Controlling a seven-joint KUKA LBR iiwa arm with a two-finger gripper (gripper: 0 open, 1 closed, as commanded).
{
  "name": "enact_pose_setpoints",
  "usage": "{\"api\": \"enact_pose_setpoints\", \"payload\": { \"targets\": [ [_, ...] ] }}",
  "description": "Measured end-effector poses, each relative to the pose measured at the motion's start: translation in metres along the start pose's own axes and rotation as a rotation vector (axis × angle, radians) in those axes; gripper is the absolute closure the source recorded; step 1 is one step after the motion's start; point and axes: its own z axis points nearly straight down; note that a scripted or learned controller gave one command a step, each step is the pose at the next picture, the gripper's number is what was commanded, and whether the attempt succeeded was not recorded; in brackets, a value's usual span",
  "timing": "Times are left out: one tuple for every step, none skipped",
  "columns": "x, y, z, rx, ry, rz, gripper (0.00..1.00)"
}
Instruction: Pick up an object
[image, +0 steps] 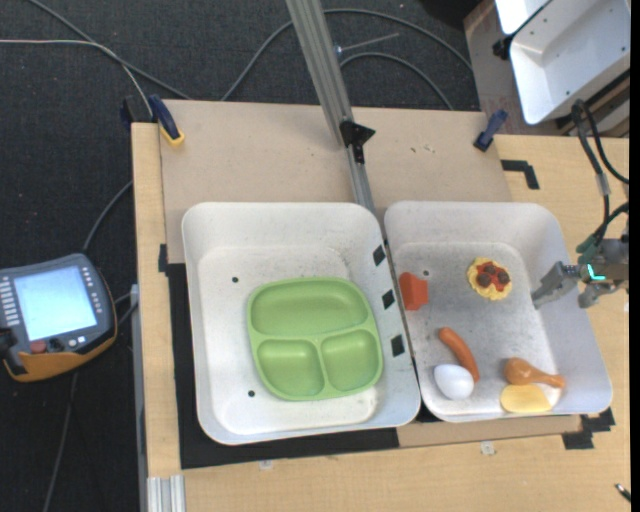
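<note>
The right bin holds several toy foods. An orange-red block lies by its left wall and a small pizza sits toward the back. Nearer the front are a carrot-like orange stick, a white egg, a brown drumstick and a yellow piece. My gripper hangs over the bin's right rim, to the right of the pizza and apart from every object. Nothing is seen in its grasp.
The left bin carries a green divided plate. A slanted metal pole crosses the back of the bench. A teach pendant lies on the floor at the left. Blue clamps hold the bench corners.
</note>
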Motion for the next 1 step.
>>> {"api": "enact_pose_setpoints", "payload": {
  "targets": [
    [0.0000, 0.0002, -0.0003, -0.001, 0.000, 0.000, 0.00]
  ]
}}
